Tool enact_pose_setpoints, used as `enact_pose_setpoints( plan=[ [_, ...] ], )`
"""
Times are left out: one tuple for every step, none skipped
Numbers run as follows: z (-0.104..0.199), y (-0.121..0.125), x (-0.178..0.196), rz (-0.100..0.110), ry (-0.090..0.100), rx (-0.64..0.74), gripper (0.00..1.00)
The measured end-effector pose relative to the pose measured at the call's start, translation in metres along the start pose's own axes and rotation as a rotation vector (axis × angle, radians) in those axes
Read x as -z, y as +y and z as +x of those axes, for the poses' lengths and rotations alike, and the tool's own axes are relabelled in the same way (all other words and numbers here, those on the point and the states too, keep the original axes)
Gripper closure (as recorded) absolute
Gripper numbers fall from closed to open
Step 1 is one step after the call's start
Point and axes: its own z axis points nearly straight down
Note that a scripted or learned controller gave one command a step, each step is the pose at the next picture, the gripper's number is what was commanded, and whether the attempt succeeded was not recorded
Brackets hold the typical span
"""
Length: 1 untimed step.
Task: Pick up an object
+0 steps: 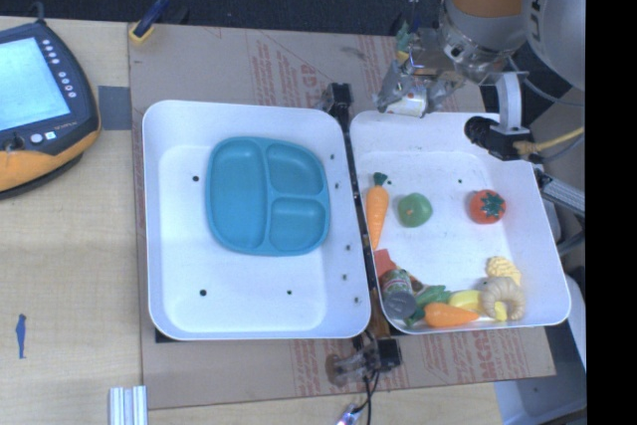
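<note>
The right bin [518,139] holds toy food. An orange carrot [377,212] lies along its left wall, with a green round fruit [414,209] beside it and a red tomato [487,206] further right. Piled at the near edge are a small can [398,292], a second carrot [450,316], a yellow piece [466,299], a tan item [501,294] and a corn cob [503,268]. My gripper [410,101] hangs above the bin's far left corner, apart from all of them. It is open with nothing between its fingers.
The left bin [174,244] holds a blue divided plate [267,195]. A tablet in an orange case [40,105] lies on the bench at far left. A black clamp [338,98] sits between the bins at the back.
</note>
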Motion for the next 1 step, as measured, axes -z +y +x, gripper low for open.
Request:
enact_pose_setpoints(
  plan=[
    [0.0408, 0.0006, 0.0102, -0.004, 0.001, 0.001, 1.00]
  ],
)
